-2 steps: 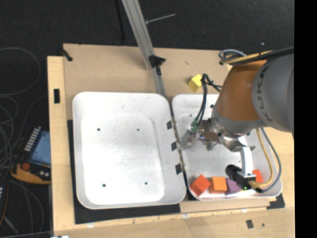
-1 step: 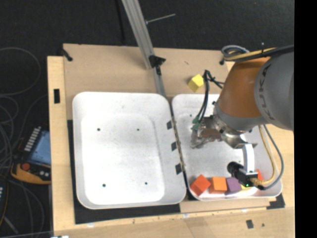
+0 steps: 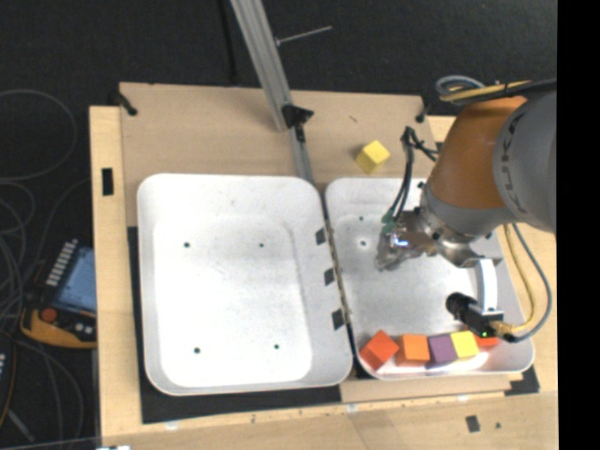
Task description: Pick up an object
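Arm: the grey KUKA arm reaches in over the right bin, its tool hanging above the bin's bare middle.
Tool: nothing shows between its tips; how far apart they stand cannot be told from this angle.
Objects: 4 blocks sit in a row against the right bin's near wall, well apart from the tool: a red-orange block, an orange block, a purple block and a yellow block.
Stray: 1 yellow cube lies on the bench beyond the bins.
Look: small, square-edged, matte.
Left bin: the left bin is white, speckled.
Advice: likely best to target the red-orange end block, whose outer side is free, descending squarely and closing across its flat faces.
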